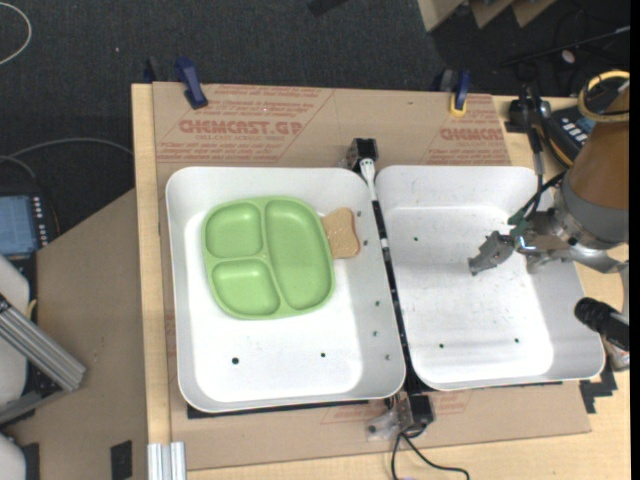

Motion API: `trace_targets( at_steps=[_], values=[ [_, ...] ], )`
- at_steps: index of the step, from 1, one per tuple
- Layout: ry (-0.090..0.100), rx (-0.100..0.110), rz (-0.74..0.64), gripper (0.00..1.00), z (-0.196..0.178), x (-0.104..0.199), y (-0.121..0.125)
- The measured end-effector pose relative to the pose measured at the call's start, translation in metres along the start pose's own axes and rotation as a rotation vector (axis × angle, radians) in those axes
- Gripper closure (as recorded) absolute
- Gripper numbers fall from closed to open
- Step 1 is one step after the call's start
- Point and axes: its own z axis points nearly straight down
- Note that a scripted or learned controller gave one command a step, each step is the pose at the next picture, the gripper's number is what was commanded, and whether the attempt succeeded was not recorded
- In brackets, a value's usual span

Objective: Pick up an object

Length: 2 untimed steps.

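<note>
Robot hand (pixel 490 253) hovering over right bin (pixel 450 353), gripping nothing visible.

Two white bins are sitting on the counter (pixel 250 118); the left bin (pixel 280 368) is holding one green divided plate (pixel 268 258) and one tan piece (pixel 342 233) touching its right rim.

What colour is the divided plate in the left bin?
Light green: the three-compartment plastic plate is plain, no pattern, seen clearly in the camera view.

The bench (pixel 300 118) was topped with a brown board printed in red lettering, and two shallow white bins sat on it side by side, the left bin (pixel 290 368) and the right bin (pixel 480 358) touching along their inner edges. Clamps (pixel 190 83) gripped the board's far edge.
</note>
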Motion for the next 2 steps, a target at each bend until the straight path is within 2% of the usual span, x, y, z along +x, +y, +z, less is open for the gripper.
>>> trace_targets(
  at_steps=[1, 2],
  values=[
    [-0.001, -0.003, -0.001, 1.0, -0.011, 0.0, 0.001],
    [-0.006, -0.022, -0.003, 1.0, -0.232, -0.007, 0.019]
  ],
)
